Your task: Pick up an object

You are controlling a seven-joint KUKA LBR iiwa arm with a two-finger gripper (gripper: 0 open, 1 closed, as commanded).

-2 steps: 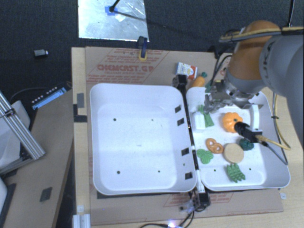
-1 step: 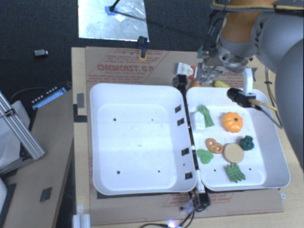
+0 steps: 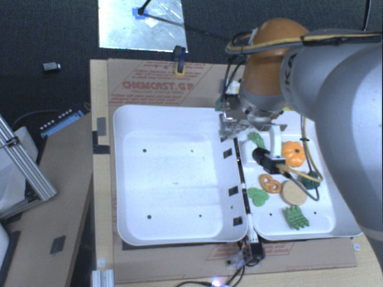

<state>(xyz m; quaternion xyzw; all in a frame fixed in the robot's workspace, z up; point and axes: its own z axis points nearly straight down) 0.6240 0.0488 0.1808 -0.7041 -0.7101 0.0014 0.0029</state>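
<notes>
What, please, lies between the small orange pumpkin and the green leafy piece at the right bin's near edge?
In the camera view, a round tan disc lies between the pumpkin and the green leafy piece.

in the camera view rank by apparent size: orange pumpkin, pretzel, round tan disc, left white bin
1. left white bin
2. orange pumpkin and round tan disc, too alike to rank
3. pretzel, slightly smaller

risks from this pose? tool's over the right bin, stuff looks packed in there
1. The tool sits close to the divider between the bins; a straight descent may clip that rim rather than reach an object.
2. The objects crowd together: the pretzel, the tan disc and the small pumpkin lie close, so a grasp could nudge neighbours or catch two.
3. The arm hides part of the right bin from the camera.
</notes>
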